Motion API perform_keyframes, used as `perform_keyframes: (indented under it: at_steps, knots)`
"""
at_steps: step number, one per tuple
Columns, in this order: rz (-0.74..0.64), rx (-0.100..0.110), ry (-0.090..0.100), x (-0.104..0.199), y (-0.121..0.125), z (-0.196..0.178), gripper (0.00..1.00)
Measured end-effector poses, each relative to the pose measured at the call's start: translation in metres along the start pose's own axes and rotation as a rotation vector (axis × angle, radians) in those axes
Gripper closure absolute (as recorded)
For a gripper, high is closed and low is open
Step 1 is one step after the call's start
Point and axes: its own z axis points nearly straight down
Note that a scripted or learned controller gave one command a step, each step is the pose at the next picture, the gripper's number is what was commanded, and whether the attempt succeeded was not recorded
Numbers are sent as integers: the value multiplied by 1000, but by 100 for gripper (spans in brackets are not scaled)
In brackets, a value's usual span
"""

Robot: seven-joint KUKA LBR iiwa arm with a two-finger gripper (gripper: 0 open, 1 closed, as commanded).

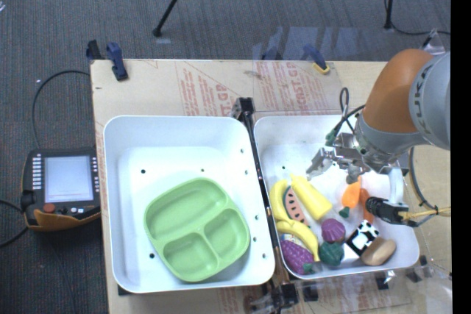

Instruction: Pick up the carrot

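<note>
End effector [346,167] hangs over the right bin [294,130], in its upper right part. Whether it is wide or narrow cannot be told from this angle; wrist hardware covers it. Nothing visibly held.

Carrot [352,194]: small orange piece just below the end effector and slightly to its right, lying on the bin floor. Only part of it shows; the arm's body and a black part of the rig crowd its right side.

Neighbours: yellow wedge-shaped toy [311,197] down and to the left of the end effector, near the carrot but apparently not touching. Purple toy [333,230] and black-and-white cube [362,235] further below. Watermelon slice [294,207] and banana [277,201] lower left. Green divided plate [196,229] far left, in the other bin.

Handling, as judged: looks like a toy carrot, likely light, stiff, smooth plastic, so prone to slip or roll out of a pinch. Tapered form; best taken across the thicker middle, fingers closing on the short axis, not at the narrow tip. Not fragile. Approach from straight above seems open.
</note>
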Motion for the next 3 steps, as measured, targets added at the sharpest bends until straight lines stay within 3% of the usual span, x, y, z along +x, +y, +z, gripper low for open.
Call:
perform_keyframes:
  at_steps: [1, 2, 3]
  knots:
    - [148, -57, -8, -34, -35, 33, 0]
    - [159, -59, -3, -35, -34, 24, 100]
    - [-181, -13, 0, -23, -103, 49, 100]
